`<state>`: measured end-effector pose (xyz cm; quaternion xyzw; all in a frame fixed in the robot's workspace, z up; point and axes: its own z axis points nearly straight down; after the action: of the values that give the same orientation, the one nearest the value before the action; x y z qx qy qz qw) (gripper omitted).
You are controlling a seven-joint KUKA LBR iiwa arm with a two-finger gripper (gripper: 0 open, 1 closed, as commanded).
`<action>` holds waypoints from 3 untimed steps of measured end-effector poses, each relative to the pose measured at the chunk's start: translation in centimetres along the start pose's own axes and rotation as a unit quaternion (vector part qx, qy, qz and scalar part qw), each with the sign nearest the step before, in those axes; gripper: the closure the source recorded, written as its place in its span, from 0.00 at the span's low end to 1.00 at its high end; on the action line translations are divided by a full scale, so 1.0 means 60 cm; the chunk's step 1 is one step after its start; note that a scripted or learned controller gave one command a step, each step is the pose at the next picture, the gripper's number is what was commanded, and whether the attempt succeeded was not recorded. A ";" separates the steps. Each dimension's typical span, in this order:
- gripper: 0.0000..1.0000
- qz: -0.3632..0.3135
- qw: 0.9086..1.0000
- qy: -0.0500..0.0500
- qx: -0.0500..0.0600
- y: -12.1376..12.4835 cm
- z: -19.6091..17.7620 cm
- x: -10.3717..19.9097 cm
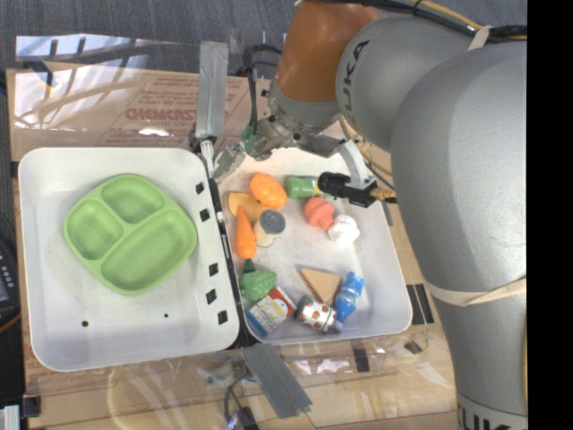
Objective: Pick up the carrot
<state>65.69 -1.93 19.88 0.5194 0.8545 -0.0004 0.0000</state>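
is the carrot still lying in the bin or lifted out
Lying in the bin. The carrot rests flat on the right bin's floor by its left wall, while the gripper sits above the bin's far edge, apart from it.

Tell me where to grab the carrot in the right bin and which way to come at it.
Grip the carrot across its thicker upper half, coming straight down from above. It lies flat, long axis running up and down the view, tip toward the green toy. The bin wall on one side and a small grey-capped jar on the other leave little room, so probably close carefully across its width.

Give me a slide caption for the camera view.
Arm above right bin; carrot lies at its left wall, green plate in left bin.
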 end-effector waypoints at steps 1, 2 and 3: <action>0.00 0.035 0.999 -0.001 -0.001 -0.029 -0.128 0.004; 0.00 0.060 0.998 0.000 0.002 -0.169 -0.024 -0.144; 0.00 0.083 0.997 0.000 0.000 -0.061 0.178 -0.117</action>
<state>65.70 -9.86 9.18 0.5885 0.8085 -0.0004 -0.0003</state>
